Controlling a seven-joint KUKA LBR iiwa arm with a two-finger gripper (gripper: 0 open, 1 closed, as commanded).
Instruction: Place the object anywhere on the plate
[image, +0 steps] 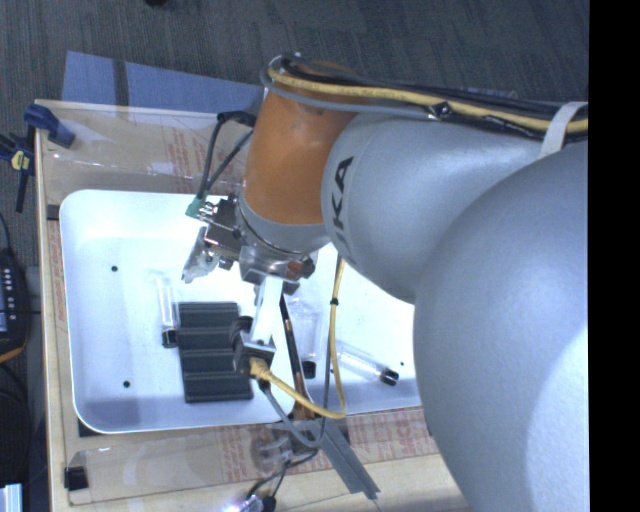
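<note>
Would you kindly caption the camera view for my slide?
KUKA arm lowers its gripper into the white bin.

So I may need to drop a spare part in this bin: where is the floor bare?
The bin floor is bare along its left side, between the left rim and the black block, and in the upper-left corner. It is crowded mid-bin, where the arm, cables and clear tubes sit.

A wooden bench (140, 160) is seen, on which a shallow white bin (100, 300) is set; taped paper is spread beneath.
</note>
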